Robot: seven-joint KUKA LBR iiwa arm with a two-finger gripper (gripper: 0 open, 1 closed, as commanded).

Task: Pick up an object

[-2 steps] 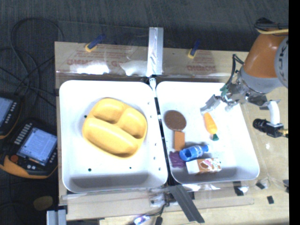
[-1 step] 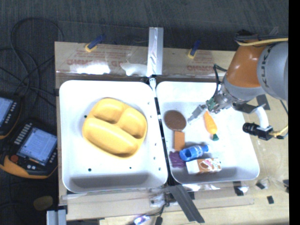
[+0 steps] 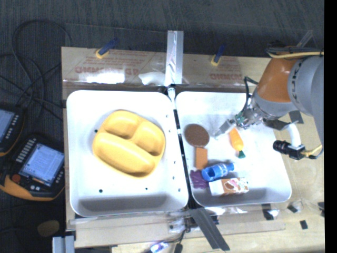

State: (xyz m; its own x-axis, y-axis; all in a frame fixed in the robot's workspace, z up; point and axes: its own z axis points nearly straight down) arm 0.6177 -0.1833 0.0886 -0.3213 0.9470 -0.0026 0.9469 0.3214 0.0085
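**Colours across my two bins**

My arm (image 3: 295,86) is grey with an orange band. Both bins (image 3: 79,141) are plain white. At centre left of the frame lies a yellow bread-like lump (image 3: 129,143). To the right I see a brown disc (image 3: 196,134), an orange block (image 3: 200,156), an orange carrot with a green tip (image 3: 237,141), a blue bottle (image 3: 217,171), a purple piece (image 3: 196,178), and a white carton with red-brown print (image 3: 229,186).

The arm (image 3: 287,86) reaches in from the right, wrist angled down-left.
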